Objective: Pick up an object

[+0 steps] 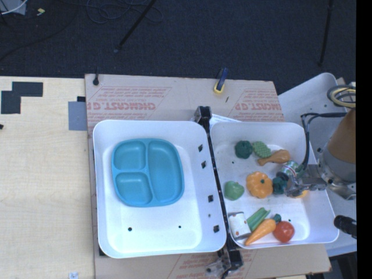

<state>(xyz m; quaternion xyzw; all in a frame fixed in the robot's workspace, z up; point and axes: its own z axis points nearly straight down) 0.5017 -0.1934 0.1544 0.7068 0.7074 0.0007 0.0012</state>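
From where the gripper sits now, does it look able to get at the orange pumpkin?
Probably yes. The gripper is low in the right bin, just right of the pumpkin. A dark teal toy sits between them and may get nudged.

The right-hand bin [314, 228] contains a group of small toy food items: a dark green broccoli piece [243, 149] and a lighter green piece [261, 150] near the far wall, with a tan drumstick [275, 157] just beside them. An orange pumpkin [259, 185] sits mid-bin, with a green leaf-shaped piece [233, 190] to its left. Near the front wall lie a green pod [256, 218], an orange carrot [261, 231] and a red tomato [284, 231], close together.
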